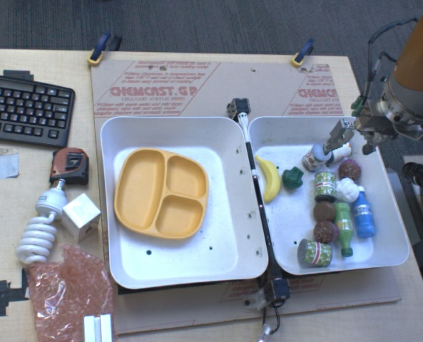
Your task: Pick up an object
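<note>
Grey gripper (pixel 337 135) hangs over the right bin's (pixel 393 251) far side, above a small white bottle (pixel 318 156) lying just right of the banana (pixel 270 178); its grip unreadable from here.

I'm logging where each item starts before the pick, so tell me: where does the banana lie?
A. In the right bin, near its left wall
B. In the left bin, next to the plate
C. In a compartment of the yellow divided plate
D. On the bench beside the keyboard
A: the banana lies in the right bin close against its left wall, beside the green toy, while the yellow divided plate sits in the left bin.
</note>
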### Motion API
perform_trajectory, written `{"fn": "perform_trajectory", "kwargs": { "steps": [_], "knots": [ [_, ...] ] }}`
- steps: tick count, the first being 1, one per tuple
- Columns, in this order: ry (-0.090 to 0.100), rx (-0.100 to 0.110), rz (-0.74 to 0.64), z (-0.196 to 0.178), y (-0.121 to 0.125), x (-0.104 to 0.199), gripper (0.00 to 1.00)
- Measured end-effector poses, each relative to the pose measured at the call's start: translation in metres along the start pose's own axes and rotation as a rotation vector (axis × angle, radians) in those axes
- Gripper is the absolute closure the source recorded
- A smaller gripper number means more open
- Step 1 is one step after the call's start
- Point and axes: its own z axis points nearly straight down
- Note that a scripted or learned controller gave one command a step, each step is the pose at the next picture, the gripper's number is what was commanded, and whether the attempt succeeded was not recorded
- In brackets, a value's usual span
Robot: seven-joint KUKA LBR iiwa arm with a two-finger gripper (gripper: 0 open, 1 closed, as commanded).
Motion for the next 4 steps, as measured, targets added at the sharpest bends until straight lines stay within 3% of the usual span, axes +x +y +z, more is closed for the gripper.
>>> {"fn": "perform_trajectory", "kwargs": {
  "steps": [1, 2, 3, 4],
  "knots": [
    [0.000, -0.001, 0.003, 0.144, -0.032, -0.043, 0.00],
    [0.003, -0.001, -0.001, 0.177, 0.036, -0.026, 0.00],
    [0.000, -0.002, 0.000, 0.167, 0.037, -0.028, 1.00],
    [0.000, -0.001, -0.001, 0.077, 0.033, 0.046, 1.00]
  ]
}}
